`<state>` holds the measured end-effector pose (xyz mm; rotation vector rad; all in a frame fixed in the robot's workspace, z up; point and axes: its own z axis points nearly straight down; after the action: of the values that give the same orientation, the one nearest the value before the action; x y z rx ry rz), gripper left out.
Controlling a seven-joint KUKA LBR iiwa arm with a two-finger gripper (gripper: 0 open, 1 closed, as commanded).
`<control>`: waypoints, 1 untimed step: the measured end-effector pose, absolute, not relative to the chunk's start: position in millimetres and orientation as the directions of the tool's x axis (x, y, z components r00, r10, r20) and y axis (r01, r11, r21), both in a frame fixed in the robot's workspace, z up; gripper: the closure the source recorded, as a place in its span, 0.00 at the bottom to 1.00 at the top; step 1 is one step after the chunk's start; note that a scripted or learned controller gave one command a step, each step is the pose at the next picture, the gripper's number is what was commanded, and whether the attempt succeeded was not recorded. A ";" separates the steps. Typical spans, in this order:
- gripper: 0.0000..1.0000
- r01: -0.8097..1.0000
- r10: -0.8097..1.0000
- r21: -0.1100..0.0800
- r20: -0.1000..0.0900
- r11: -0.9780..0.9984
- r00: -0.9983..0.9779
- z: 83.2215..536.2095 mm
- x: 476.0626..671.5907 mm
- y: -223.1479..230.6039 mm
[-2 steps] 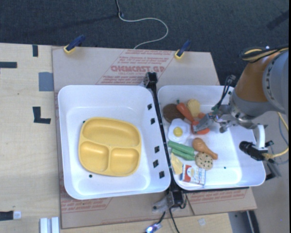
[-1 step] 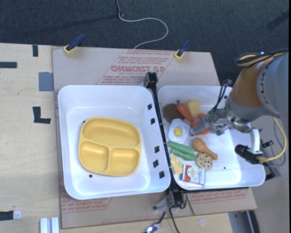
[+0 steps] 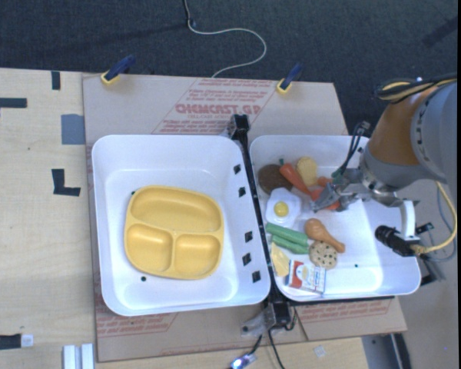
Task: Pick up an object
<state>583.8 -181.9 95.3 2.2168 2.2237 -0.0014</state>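
Nearest the lower edge of the frame, a small red-and-white printed carton (image 3: 306, 275) lay in the right white bin (image 3: 369, 279), its print too small to read. Up and right of it the hand (image 3: 332, 197) sat low among the toy food, with an orange carrot-shaped piece (image 3: 298, 178) just to its left, long axis slanting from upper left to lower right; whether the hand gripped anything I could not tell. Red lettering on the brown cardboard sheet (image 3: 207, 108) over the tabletop read roughly "CHEMCAST GP".
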 end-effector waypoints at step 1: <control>1.00 1.000 1.000 0.003 -0.001 0.001 -0.001 148.6 579.0 -189.8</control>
<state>579.0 -189.8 148.6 2.2186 2.2206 0.0018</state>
